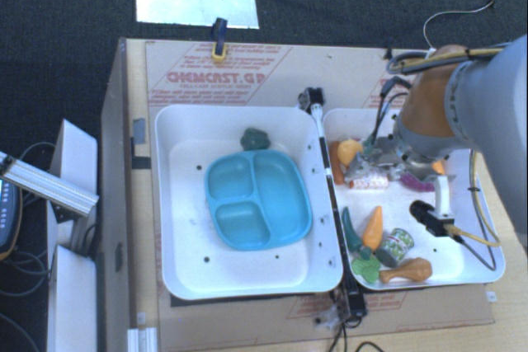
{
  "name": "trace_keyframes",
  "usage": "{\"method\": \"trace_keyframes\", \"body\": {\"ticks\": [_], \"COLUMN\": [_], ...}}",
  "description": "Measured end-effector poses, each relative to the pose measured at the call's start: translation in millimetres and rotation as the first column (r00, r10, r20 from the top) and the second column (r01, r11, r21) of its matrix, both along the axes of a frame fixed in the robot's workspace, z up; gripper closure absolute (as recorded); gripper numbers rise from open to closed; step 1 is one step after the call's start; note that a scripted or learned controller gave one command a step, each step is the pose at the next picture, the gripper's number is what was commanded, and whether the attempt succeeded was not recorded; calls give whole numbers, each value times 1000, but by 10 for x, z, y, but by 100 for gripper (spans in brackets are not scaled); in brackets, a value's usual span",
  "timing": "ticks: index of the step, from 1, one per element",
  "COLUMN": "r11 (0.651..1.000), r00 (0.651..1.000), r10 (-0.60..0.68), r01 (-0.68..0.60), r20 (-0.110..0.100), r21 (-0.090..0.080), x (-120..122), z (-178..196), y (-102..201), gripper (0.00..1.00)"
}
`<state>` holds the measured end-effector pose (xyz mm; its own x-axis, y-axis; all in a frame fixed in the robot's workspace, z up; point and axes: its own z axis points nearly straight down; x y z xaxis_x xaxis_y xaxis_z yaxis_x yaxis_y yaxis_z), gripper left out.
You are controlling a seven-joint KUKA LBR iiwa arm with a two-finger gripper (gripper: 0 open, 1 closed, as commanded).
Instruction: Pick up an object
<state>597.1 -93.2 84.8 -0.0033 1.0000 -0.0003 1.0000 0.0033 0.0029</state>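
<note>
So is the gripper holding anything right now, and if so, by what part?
Cannot be told. The gripper is low in the right bin among the toys, its tips hidden.

Your arm [487, 95] is reaching in from the right of the camera view, its thick grey link slanting down and to the left from the frame's edge. The orange band [429, 103] above the wrist is facing the camera, with the grey wrist section curving below it and cables looping along its upper side. Your end effector [373, 167] is hanging low beneath the wrist, pointing downward, and its fingers are too hidden to judge.
</note>
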Motion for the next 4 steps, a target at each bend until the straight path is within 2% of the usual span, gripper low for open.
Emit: {"method": "trace_keyframes", "body": {"ticks": [1, 2, 3, 4], "r11": [1000, 1000, 1000, 1000], "r00": [998, 1000, 1000, 1000], "r10": [2, -3, -2, -1], "r01": [-2, 3, 2, 1], "r20": [-60, -3, -3, 0], "r21": [1, 0, 0, 1], "x": [601, -588, -906, -896], "z": [-58, -7, -8, 94], "y": [-9, -193, -104, -103], "gripper": [0, 0, 0, 100]}}
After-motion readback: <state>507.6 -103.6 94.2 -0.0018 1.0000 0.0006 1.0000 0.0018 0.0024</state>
